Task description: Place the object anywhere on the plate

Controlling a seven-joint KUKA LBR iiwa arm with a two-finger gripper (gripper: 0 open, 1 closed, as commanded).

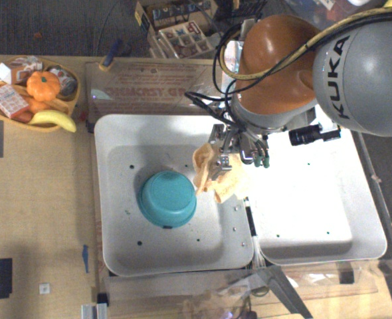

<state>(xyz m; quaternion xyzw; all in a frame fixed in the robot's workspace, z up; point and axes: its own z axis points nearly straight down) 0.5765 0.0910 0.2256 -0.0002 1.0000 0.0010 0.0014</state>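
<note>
Two shallow white bins sit side by side on the counter; the left bin (116, 244) carries a teal round plastic plate (168, 199), which looks like an upturned dish, near its middle. The task obj is a pale yellow-tan, floppy-looking piece (217, 175), maybe cloth or soft foam. It sits just right of the plate, near the left bin's right wall, partly under the tool.

Handling, as a guess: it reads light and soft w/ folded edges, so it'll likely sag or drape when lifted, and isn't fragile. You'd want to pinch a bunched fold near its upper middle, not a thin edge that can slip out.

The pincer (230, 157) on the grey arm w/ orange band (276, 65) hangs right over the obj's top edge and looks to touch it, but you can't tell if the tips are apart or together, or whether anything is actually clamped, since clutter and cables hide that.

Task-wise the obj isn't on the plate yet; it needs a short move left. Off to the far left, a basket of toy fruit (31, 102) stays out of play.
</note>
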